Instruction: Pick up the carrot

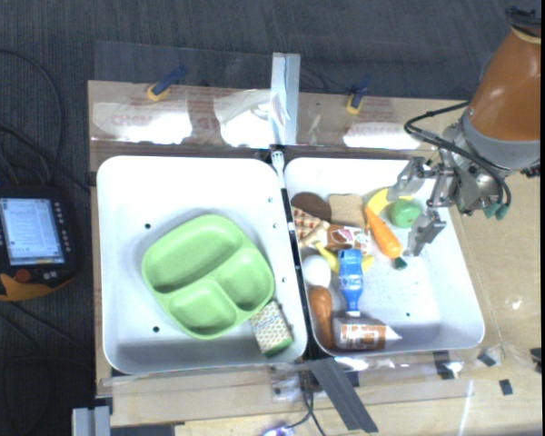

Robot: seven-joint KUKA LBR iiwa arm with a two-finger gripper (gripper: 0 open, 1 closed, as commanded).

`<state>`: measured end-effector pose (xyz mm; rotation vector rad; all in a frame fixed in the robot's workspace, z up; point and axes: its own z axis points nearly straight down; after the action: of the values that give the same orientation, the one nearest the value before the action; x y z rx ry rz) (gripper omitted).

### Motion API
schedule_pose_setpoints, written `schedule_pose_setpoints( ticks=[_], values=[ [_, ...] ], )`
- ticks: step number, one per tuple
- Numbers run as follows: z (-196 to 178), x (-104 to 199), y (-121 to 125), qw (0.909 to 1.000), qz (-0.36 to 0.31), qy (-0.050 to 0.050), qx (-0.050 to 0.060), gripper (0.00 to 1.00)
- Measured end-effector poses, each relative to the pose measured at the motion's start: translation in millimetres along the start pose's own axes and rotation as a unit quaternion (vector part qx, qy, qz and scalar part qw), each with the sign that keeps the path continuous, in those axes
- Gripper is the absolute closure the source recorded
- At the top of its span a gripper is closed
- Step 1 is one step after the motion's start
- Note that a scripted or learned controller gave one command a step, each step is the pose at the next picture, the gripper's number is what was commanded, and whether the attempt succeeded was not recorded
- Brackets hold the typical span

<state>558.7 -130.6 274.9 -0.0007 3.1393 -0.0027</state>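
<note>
A: Where is the small orange plastic toy carrot?

B: In the right-hand shallow white bin, lying at a slant near the bin's far right part, touching a round green toy and a yellow banana-shaped toy. The end effector hangs just above and to its right. Its two fingers stand apart, one by the green toy and one reaching down beside the carrot's lower tip, with nothing between them.

A: How will it handle?

B: Probably light, stiff and smooth, so it could slip or roll. I would take it across the thick middle, squeezing across its width.

A: And the bins?

B: The right one also holds a blue-capped bottle, a brown sausage-like toy, a brown can and other play food. The left white bin holds a green divided plastic plate and a small patterned box.
</note>
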Motion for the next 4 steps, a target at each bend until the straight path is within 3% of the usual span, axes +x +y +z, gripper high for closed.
schedule_pose_setpoints(
  ticks=[1,2,3,4],
  values=[
    [128.3,-15.0,-40.0,1.0000,0.007,0.007,-0.002,0.00],
    [181.1,-32.7,-31.3,0.9990,0.045,-0.009,0.001,0.00],
    [180.0,-25.4,-8.5,0.9986,0.052,-0.012,0.002,0.00],
    [168.4,-27.9,-8.5,0.9985,0.052,-0.016,0.004,1.00]
  ],
)
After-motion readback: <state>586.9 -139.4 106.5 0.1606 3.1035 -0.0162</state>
